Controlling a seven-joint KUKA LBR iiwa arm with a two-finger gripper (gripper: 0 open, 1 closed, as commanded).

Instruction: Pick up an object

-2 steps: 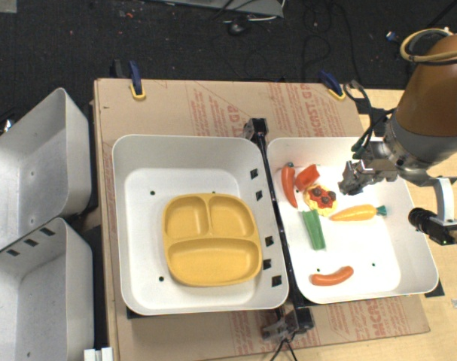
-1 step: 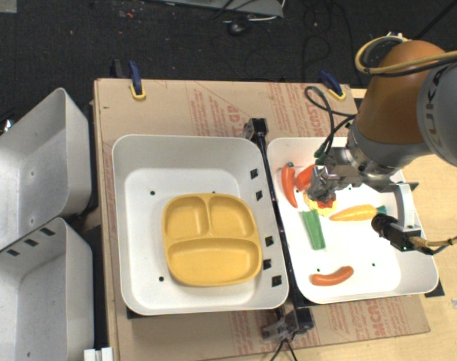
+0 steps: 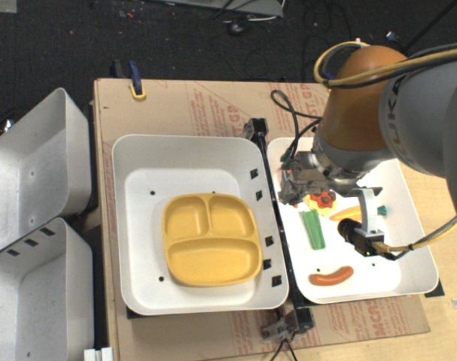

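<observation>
Arm over the right bin, 1 tray in the left bin, few toy foods on the right

Camera view from above: 2 white bins side by side on a cardboard-topped bench (image 3: 183, 100). Left bin (image 3: 130, 224) has 1 yellow tray (image 3: 211, 239) w/ 3 compartments, lying flat approx in the middle. Right bin (image 3: 409, 277) has 1 green stick (image 3: 315, 230), 1 sausage (image 3: 332, 277) near the front edge, 1 yellow piece (image 3: 347, 214) and 1 small red bit (image 3: 324, 199) tucked under the arm. Gripper (image 3: 307, 186) sits low at the bin's left side, just above the red bit and the green stick's top end. Claw state: can't tell, wrist blocks it.
</observation>
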